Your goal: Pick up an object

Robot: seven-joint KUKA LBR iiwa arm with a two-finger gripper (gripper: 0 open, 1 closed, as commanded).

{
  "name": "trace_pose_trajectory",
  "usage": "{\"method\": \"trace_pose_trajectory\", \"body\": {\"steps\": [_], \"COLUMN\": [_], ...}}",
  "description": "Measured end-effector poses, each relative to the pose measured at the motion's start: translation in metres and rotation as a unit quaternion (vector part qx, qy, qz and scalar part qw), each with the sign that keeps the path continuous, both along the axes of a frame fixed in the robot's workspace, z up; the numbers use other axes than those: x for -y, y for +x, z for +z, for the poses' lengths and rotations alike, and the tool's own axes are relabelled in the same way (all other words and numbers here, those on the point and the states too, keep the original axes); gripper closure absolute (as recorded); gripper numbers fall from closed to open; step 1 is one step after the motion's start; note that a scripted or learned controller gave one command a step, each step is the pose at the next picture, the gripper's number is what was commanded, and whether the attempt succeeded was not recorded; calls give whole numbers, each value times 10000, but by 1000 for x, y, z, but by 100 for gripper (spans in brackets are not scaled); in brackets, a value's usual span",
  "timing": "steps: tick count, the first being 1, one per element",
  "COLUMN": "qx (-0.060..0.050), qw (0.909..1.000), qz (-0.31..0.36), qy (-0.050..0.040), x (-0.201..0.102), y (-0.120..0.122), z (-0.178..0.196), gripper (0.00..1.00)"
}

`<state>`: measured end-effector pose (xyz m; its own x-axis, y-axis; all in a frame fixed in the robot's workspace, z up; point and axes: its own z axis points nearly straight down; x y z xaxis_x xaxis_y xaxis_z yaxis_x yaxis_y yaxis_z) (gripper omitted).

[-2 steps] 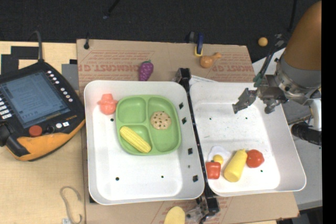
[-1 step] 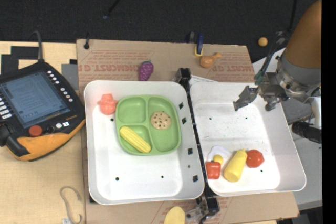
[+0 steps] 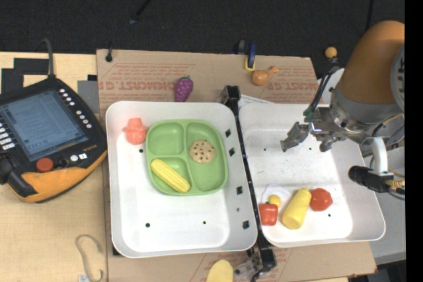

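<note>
Claw (image 3: pixel 309 140) hanging spread and empty over right bin (image 3: pixel 370 228), needing lowering squarely over yellow bottle (image 3: pixel 296 208) near front edge, avoiding crowding tomato (image 3: pixel 321 199) just beside.

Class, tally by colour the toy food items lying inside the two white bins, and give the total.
Yellow: 3, the corn, the bottle, a small piece
Red: 2, tomato, small block
Pink: 1, berry
Tan: 1, cookie
Total: 7
</note>
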<state>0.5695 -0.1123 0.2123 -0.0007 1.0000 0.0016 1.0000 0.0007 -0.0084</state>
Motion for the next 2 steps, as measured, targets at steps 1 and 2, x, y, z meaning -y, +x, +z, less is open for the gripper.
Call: {"method": "trace_pose_trajectory", "body": {"steps": [1, 2], "qx": [-1, 1], "qw": [10000, 10000], "qz": [1, -5], "qy": [3, 1], "x": [-8, 0], "y": [2, -2], "z": [-63, -113], "gripper": [0, 0]}}
